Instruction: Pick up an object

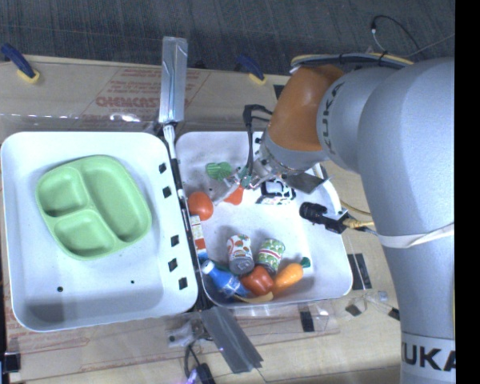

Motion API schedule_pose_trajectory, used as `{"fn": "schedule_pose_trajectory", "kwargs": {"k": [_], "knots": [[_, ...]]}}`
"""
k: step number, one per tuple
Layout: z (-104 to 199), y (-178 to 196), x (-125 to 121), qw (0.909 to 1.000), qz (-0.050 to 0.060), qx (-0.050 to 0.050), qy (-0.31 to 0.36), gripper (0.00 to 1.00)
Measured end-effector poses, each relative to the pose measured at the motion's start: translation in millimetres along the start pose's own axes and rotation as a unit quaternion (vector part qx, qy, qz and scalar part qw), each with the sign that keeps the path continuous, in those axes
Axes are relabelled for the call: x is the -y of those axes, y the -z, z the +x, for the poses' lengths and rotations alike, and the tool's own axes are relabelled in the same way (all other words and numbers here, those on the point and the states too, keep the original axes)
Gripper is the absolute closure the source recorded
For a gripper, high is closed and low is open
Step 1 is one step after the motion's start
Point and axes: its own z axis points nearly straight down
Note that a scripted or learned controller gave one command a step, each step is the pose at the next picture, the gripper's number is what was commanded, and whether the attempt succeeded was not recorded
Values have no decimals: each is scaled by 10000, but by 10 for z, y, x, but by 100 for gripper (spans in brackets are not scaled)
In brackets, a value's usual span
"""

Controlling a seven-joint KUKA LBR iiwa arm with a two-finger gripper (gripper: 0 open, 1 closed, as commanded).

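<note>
The right bin (328, 246) holds several small objects. A green item (218, 169) lies at its back left, with a small orange-red piece (234, 195) just in front of it. My gripper (250, 178) hangs low over the back of this bin, right beside those two pieces, under the orange wrist band (298, 110). A black-and-white item (278, 191) sits just right of the gripper. A red tomato-like ball (200, 206) rests against the left wall. Nothing is visibly held.
At the right bin's front lie two small cans (240, 252) (270, 254), a blue bottle (221, 279), a red pepper (257, 281) and an orange carrot-like piece (289, 275). The left bin (24, 278) holds a green divided plate (94, 205). A black divider (178, 214) separates the bins.
</note>
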Motion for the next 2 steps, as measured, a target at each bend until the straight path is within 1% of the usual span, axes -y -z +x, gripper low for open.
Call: {"fn": "schedule_pose_trajectory", "kwargs": {"k": [1,2], "knots": [[32,79,-10,10000,13,-30,38,100],[94,1082,-527,9992,31,-57,-392,100]]}}
